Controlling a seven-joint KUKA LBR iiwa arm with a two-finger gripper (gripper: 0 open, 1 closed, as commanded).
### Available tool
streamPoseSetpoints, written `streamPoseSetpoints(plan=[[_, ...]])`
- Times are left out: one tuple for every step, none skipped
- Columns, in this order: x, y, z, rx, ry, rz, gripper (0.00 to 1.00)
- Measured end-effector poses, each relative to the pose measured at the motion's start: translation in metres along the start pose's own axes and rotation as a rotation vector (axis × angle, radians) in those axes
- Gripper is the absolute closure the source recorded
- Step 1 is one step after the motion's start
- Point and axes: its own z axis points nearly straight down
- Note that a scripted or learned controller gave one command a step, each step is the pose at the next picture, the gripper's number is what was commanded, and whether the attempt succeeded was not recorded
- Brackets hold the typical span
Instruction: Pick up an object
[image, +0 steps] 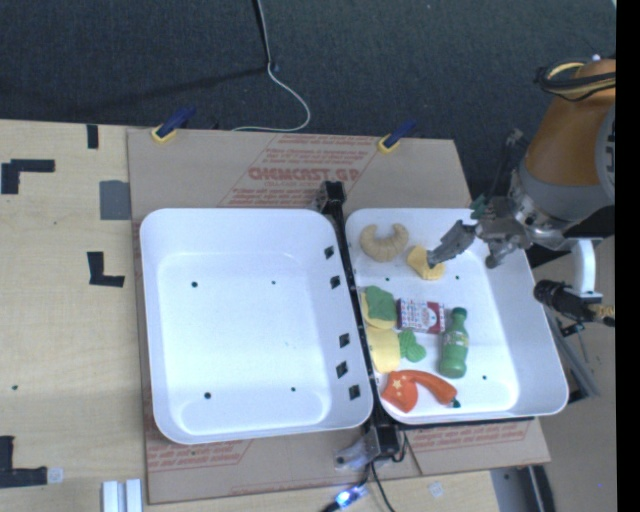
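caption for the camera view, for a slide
Gripper reaches a yellow piece in the right bin of toy food.

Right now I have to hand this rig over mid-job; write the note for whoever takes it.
Claw: low over the far part of the right bin, its tip at the small yellow piece. Nothing is visibly held; I cannot tell whether it is open or shut.
Things, all in the right bin: croissant at the far end, red packet in the middle, green bottle beside it, red pepper at the near end.
Done: the arm has reached the bin.
Left: grip and lift one object. No pick shows yet.
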Motion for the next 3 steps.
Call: streamPoseSetpoints(plan=[[0.015,0.008,0.157,-0.003,-0.001,0.0,0.0],[0.014,0.01,0.138,-0.005,0.0,-0.001,1.0],[-0.014,0.048,0.15,-0.002,0.0,-0.001,1.0]])
